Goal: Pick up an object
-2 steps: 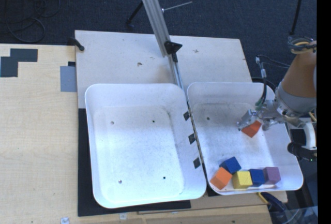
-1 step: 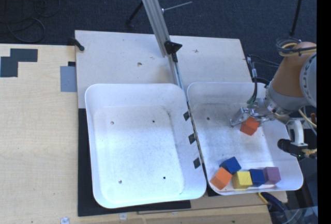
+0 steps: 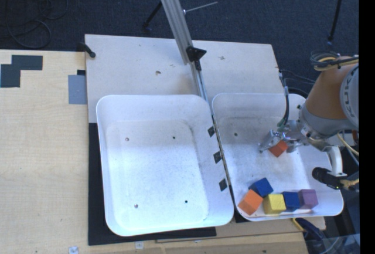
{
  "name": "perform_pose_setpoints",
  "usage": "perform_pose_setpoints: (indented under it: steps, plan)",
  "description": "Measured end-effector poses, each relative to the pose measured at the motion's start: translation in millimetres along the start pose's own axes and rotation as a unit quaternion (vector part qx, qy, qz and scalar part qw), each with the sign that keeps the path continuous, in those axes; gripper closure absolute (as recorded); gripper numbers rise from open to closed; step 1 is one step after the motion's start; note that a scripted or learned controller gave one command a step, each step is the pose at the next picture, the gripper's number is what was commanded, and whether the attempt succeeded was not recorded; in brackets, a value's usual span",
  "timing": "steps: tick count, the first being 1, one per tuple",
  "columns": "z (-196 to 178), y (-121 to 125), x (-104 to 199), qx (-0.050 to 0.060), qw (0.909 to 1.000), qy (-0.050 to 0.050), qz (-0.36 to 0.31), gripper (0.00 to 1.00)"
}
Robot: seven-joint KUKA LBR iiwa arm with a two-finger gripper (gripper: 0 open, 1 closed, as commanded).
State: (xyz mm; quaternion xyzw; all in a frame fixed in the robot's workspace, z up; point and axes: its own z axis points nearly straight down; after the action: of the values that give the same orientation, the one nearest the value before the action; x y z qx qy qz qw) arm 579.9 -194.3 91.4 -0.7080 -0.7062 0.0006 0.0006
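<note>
In the right bin (image 3: 246, 112) my gripper (image 3: 277, 142) hangs over the middle right of the floor. A small red-orange block (image 3: 278, 149) shows between its fingers, and they look shut on it. Along the bin's front edge lie an orange block (image 3: 251, 202), a blue block (image 3: 261, 186), a yellow block (image 3: 273, 203), a second blue block (image 3: 291, 200) and a purple block (image 3: 308, 197). The arm's orange band (image 3: 325, 94) rises at the right of the gripper.
The left bin (image 3: 152, 165) stands beside the right one, with a row of black clips (image 3: 218, 156) along the shared wall. A slanted metal rail (image 3: 176, 18) rises behind the bins. Cables hang at the arm's right side.
</note>
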Motion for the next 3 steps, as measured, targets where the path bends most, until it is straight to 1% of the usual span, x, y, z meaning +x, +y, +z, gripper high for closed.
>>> perform_pose_setpoints:
  steps: [1,2,3]
  plan:
    - [-9,0,-2,0.001,1.0000,0.001,0.002,1.00]
    - [-4,-15,73,-0.006,1.0000,-0.002,-0.003,1.00]
    - [-103,-43,154,-0.002,1.0000,0.002,-0.004,1.00]
